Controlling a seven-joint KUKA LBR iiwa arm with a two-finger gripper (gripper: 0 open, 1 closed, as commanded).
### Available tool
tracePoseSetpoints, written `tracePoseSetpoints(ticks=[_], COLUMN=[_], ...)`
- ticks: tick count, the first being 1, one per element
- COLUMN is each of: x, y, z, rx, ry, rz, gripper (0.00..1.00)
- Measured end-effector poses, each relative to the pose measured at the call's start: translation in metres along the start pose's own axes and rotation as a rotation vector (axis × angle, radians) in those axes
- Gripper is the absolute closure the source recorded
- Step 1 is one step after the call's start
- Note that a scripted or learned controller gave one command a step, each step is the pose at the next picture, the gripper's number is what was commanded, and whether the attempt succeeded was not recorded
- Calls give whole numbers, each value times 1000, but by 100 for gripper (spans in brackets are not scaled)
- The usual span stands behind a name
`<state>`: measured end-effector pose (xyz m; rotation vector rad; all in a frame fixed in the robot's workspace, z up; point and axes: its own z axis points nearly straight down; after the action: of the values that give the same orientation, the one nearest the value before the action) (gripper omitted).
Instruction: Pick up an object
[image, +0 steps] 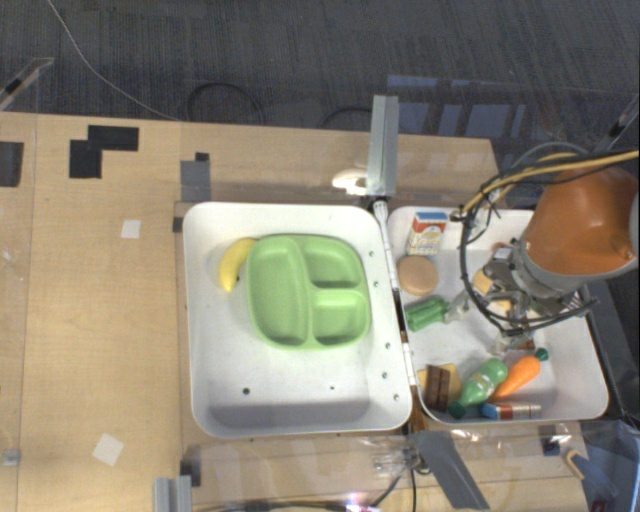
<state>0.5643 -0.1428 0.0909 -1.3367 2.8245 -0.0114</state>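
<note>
Green tray (305, 290) and banana (234, 264) in left bin (300, 410), carrot (518, 376) in right bin (585, 385)

- My orange band (583, 225) looks like smooth, glossy plastic.
- The two white bins, left (215, 330) and right (580, 390), look like smooth plastic with a soft sheen.
- The green divided plate (305, 290) looks like matt, smooth plastic.
- The banana (234, 263) has a smooth yellow skin-like finish.
- The bench (90, 330) looks like pale wood, matt, with faint grain.
- The upright bracket (382, 145) between the bins looks like dull grey metal.
- The floor (250, 50) beyond looks like rough, dark woven carpet.
- The small carton (427, 232) looks like printed cardboard.
</note>
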Motion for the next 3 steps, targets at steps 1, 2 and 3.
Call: tracePoseSetpoints(ticks=[1, 2, 3], x=[50, 21, 33], y=[3, -70, -6], z=[-1, 2, 0], rx=[1, -2, -3], ry=[3, 3, 4], rz=[31, -90, -38], gripper=[0, 0, 0])
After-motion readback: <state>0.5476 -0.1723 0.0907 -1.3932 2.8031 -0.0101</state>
